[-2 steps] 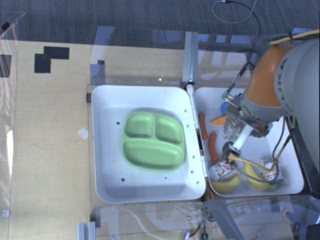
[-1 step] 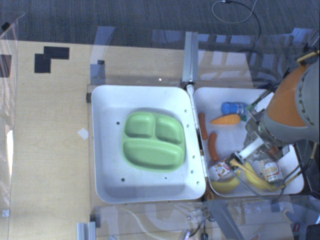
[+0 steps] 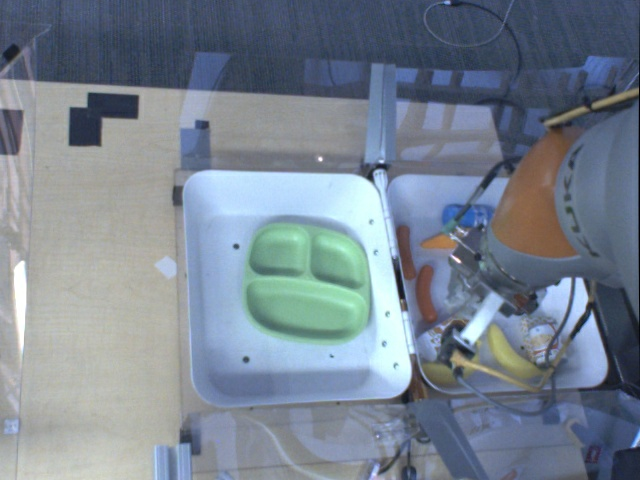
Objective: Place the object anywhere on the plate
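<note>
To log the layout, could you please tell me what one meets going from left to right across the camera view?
Black L-shaped mark on the bench → green plate → thin red sausage → shorter red sausage → banana.

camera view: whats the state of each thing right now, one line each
green plate: right way up, flat in the left bin
left bin: holds the plate
right bin: holds the food items, gripper over it
two sausages: lying lengthwise by the right bin's left wall
banana: lying on its side near the right bin's front edge
gripper: low over the right bin, away from the plate
</note>
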`<control>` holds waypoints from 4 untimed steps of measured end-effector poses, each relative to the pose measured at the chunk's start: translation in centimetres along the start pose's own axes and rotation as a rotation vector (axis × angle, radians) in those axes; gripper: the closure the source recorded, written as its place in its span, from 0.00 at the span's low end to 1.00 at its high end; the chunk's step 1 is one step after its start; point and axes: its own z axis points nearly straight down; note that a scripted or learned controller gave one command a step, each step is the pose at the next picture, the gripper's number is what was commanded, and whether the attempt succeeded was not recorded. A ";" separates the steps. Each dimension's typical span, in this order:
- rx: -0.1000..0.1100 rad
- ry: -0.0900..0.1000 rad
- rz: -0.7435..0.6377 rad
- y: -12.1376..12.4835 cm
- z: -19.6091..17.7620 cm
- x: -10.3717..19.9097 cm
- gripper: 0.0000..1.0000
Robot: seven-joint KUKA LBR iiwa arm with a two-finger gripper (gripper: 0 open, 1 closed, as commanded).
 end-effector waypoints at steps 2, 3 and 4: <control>-0.002 -0.001 -0.304 1.2 -1.4 6.3 1.00; 0.000 0.000 -0.119 1.3 -0.5 4.7 1.00; -0.002 0.000 -0.122 1.3 -6.2 7.9 1.00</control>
